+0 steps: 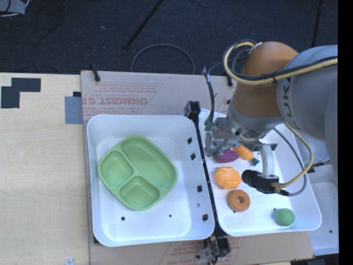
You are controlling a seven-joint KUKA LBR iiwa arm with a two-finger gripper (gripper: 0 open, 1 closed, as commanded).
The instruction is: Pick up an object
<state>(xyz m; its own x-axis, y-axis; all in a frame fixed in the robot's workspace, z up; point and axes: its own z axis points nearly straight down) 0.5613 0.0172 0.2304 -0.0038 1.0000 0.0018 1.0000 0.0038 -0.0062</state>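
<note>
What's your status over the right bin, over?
End effector low in right white bin, over the purple toy; grip unconfirmed. Orange round toy, brown ring-shaped donut and small green ball close by.

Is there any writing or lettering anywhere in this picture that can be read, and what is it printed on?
"CHEMCRZT. G E" or near it: red print, upside down and blurred, on the cardboard sheet behind the left bin; reading uncertain.
"UK": dark letters, cut off, on the grey arm.
More red print on the cardboard at the front edge: too small to read.
</note>
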